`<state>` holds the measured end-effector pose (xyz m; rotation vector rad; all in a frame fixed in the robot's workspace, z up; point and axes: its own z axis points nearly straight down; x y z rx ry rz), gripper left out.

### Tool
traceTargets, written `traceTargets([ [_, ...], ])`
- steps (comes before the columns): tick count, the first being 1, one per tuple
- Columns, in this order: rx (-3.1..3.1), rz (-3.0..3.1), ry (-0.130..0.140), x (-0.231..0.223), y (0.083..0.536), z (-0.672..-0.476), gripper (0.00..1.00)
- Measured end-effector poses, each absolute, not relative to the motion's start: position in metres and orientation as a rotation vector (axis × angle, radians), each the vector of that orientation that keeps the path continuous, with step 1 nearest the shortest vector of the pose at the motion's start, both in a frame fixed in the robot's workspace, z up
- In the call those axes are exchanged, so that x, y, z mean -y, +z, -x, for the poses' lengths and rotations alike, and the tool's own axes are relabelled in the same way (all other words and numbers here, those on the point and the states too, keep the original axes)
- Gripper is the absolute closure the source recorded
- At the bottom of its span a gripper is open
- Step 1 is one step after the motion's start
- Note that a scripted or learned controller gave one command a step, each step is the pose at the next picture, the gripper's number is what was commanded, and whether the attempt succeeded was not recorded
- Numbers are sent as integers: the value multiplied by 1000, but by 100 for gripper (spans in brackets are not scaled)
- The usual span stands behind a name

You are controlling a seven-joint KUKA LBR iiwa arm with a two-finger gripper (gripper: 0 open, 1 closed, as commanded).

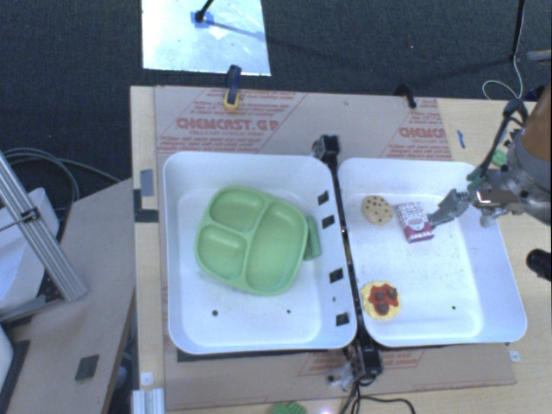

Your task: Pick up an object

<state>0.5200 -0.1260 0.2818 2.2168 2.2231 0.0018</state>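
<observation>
Where the arm enters from the right, the gripper (448,207) hangs over the right bin (492,317), fingers slightly parted, gripping nothing, tip just beside the red-and-white carton (415,221). Surface (285,115): sheet printed "CHEMCAST GP". Left bin (185,317): green divided plate (253,241). Right bin: carton at centre, cookie (376,210) left of it, pizza toy (382,299) nearer.

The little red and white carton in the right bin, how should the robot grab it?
Probably from straight above, pinching the two long sides of the small red and white carton. It lies flat on the right white bin floor, narrow across, with bare floor on both sides. The gripper is already beside it.
</observation>
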Motion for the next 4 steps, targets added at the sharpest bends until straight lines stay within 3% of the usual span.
traceTargets([
  [1, -2218, -2218, 1, 169, 217, -571, 0],
  [2, -2226, -2223, -4, 170, 86, -586, 0],
  [3, -2218, -2218, 3, 208, 85, -604, 0],
  [4, -2219, -2216, 6, 207, 96, -604, 100],
])
